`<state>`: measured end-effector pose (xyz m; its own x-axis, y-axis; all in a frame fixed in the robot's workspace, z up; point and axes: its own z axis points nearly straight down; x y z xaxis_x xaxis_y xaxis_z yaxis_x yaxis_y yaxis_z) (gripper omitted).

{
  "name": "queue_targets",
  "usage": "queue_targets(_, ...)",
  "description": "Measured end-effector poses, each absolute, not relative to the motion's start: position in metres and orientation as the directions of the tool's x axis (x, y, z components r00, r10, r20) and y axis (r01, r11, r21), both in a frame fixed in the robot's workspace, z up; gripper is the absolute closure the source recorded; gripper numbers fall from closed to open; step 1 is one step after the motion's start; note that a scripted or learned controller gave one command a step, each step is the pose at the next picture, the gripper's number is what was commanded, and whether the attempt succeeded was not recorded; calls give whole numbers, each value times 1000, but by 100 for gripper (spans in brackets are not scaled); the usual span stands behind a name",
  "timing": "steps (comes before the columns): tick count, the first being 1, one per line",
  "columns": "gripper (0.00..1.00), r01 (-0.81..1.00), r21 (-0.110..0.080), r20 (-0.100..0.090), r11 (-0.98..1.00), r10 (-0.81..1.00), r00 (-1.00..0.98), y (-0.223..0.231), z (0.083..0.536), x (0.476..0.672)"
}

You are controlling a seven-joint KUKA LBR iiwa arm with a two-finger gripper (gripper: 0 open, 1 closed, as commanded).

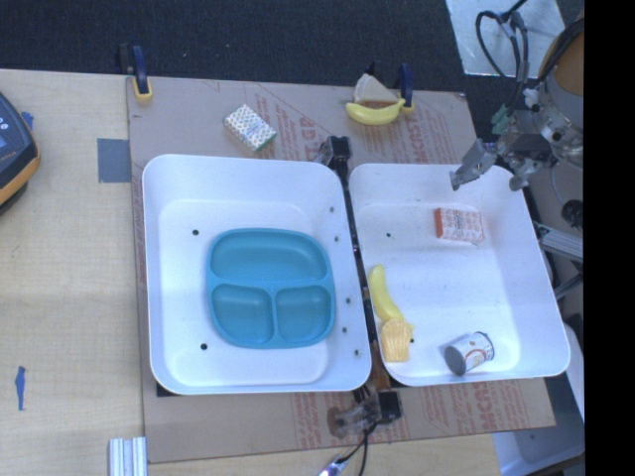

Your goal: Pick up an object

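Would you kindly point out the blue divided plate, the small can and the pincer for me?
blue divided plate [270, 288]: camera view, on its middle ridge.
small can [470, 352]: camera view, on its side wall.
pincer [493, 170]: camera view, midway between the fingertips.

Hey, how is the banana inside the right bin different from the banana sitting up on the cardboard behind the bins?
The banana in the right bin lies lengthwise along the bin's left wall, nearly straight, one end by a yellow ridged piece. The banana on the cardboard lies crosswise, curved like a smile, in front of a tan wedge-shaped item. The bin one sits on white plastic, the other on brown board. Both are yellow and lie flat.
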<state>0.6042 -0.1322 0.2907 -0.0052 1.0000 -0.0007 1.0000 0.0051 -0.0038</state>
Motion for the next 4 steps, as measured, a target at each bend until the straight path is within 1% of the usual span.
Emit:
queue_targets(1, 0, 1000, -7, -1, 4, 1000, -4, -144, 127, 605)
queue_targets(2, 0, 1000, 6, -2, 6, 1000, -6, -170, 96, 656)
queue_targets(3, 0, 1000, -3, 1, 2, 1000, -2, -170, 124, 638)
queue_targets(4, 0, 1000, 2, -3, 6, 1000, -6, -120, 97, 658)
